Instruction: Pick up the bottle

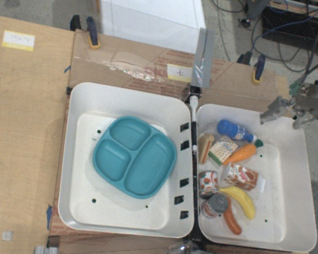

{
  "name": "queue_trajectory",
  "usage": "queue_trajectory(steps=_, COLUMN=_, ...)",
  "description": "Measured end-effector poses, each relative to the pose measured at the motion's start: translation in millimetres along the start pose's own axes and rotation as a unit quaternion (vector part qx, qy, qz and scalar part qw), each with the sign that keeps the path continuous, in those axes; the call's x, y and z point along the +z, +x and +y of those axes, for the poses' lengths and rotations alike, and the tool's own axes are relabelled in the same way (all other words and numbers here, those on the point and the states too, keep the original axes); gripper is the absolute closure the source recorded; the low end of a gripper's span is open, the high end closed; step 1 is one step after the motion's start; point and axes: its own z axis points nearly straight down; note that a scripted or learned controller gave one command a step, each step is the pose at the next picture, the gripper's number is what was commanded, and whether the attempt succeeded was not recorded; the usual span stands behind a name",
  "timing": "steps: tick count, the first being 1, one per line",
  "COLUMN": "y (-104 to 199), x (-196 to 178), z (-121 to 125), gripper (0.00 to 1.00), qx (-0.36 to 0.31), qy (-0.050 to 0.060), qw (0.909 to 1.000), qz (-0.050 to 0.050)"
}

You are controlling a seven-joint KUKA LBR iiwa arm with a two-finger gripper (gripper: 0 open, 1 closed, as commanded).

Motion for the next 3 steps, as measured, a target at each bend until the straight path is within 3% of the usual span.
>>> queue_trajectory(steps=1, y=53, x=123, z=32, gripper=0.0, qx=-0.087, qy=0.0, qw=0.9962, qz=0.0)
queue_trajectory(steps=2, y=62, x=171, z=23, gripper=0.0, qx=-0.109, qy=0.0, qw=0.9941, qz=0.0)
queue_trajectory(steps=3, y=59, x=162, z=22, gripper=1.0, qx=-0.106, qy=0.003, qw=0.9943, qz=0.001)
